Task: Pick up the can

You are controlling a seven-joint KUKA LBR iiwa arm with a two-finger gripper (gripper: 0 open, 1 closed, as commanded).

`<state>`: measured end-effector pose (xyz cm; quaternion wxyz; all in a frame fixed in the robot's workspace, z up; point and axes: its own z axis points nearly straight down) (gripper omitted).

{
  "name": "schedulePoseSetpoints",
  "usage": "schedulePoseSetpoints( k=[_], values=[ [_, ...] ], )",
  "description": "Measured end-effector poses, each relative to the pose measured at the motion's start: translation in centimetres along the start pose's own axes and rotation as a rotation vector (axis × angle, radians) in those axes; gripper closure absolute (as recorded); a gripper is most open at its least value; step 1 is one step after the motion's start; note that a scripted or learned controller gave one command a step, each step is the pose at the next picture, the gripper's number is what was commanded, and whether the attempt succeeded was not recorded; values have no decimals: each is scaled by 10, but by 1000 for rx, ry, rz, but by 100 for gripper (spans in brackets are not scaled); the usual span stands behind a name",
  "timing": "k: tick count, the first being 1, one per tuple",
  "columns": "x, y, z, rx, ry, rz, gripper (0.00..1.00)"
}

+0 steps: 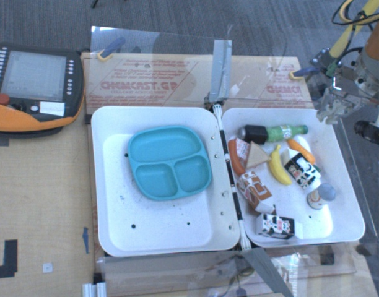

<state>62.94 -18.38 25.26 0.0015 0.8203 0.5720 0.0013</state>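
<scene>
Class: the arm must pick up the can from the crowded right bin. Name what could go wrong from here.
1. The can lies tight between the banana and the carrot, so the pincer may nudge or grab those instead.
2. The can lies on its side, so it may roll or slip when gripped.

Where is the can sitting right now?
The can lies tilted in the right bin, toward its right side, just right of the banana and below the carrot, with the green bottle farther up along the bin's back.
</scene>
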Motion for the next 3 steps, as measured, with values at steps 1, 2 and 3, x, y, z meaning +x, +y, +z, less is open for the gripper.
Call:
schedulePoseSetpoints(
  k=[1,2,3],
  values=[
    [-10,45,-95,-2,-1,-91,100],
    [-14,47,-103,0,-1,-37,100],
    [6,38,-101,3,0,-233,100]
  ],
)
